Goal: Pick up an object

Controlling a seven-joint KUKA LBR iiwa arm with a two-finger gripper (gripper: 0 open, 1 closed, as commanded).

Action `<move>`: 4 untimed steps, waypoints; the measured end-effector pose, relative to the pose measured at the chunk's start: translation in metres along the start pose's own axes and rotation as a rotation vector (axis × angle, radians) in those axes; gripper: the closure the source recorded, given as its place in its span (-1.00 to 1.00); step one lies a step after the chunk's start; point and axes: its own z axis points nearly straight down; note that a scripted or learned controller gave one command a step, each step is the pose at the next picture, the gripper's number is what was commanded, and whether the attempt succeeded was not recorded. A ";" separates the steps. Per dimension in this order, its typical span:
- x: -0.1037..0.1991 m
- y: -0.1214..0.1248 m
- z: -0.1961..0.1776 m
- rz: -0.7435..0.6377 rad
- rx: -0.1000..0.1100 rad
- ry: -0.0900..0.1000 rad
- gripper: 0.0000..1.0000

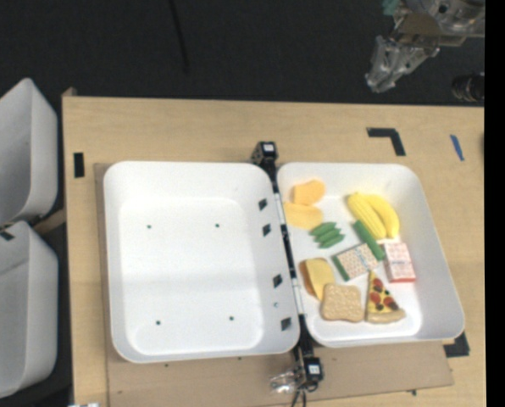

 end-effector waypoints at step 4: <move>-0.111 -0.062 -0.087 0.001 -0.001 -0.001 1.00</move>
